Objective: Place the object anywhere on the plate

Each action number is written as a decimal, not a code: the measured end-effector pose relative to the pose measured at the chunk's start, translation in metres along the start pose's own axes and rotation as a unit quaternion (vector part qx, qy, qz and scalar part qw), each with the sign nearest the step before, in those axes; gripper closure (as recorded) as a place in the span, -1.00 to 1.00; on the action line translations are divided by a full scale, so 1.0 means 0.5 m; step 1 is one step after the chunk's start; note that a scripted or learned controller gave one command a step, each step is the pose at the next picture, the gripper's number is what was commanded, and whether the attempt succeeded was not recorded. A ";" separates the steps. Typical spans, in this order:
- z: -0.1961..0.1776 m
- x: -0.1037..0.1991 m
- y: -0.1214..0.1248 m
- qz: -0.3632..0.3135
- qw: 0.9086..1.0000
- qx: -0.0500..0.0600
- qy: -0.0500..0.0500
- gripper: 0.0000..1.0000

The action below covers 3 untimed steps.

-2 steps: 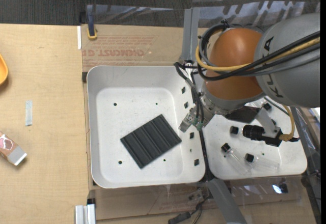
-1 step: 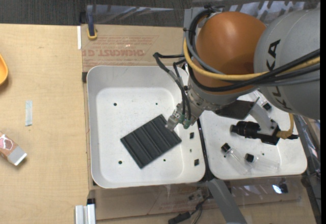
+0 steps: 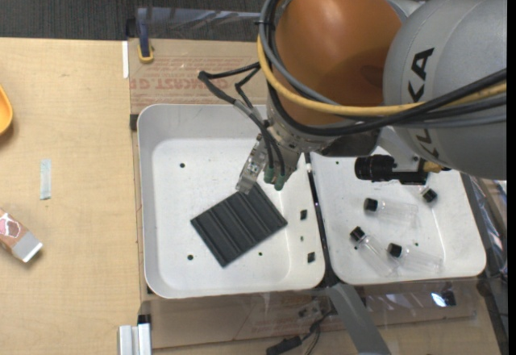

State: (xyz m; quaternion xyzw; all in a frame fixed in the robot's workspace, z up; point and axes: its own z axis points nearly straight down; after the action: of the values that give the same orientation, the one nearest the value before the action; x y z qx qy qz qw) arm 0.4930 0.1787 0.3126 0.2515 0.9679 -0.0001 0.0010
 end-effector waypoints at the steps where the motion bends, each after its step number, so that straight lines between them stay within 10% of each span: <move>1: 0.086 -0.112 -0.053 -0.083 0.997 0.001 0.001 1.00; 2: 0.020 -0.053 0.001 -0.247 0.969 -0.001 -0.001 1.00; 3: 0.145 -0.144 -0.024 -0.196 0.981 0.000 0.001 1.00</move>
State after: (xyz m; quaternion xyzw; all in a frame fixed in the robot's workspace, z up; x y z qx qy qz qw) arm 0.5504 0.1331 0.2401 0.0570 0.9984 0.0000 0.0003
